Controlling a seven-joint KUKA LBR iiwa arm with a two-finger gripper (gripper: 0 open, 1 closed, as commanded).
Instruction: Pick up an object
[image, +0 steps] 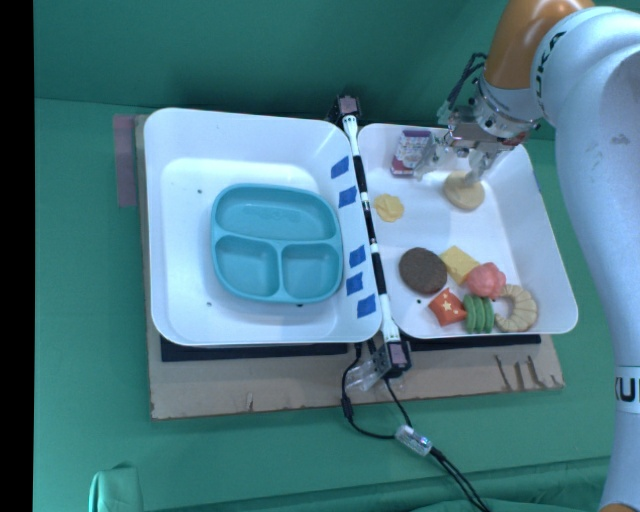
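Toy food (480, 300) lies untouched in the near right bin (545, 245); farther back, gripper (462, 165) hovers spread-fingered over a tan piece (464, 193), grasping nothing yet.

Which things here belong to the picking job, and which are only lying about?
Job: claw, tan round piece under it, right bin.
Lying about: teal divided plate, left bin, brown patty, small carton, loose cable.

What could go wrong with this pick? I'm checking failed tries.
The end effector sits above the tan piece near the right bin's far wall, so it may slip off that low shape. The small carton lies close beside and could get bumped.
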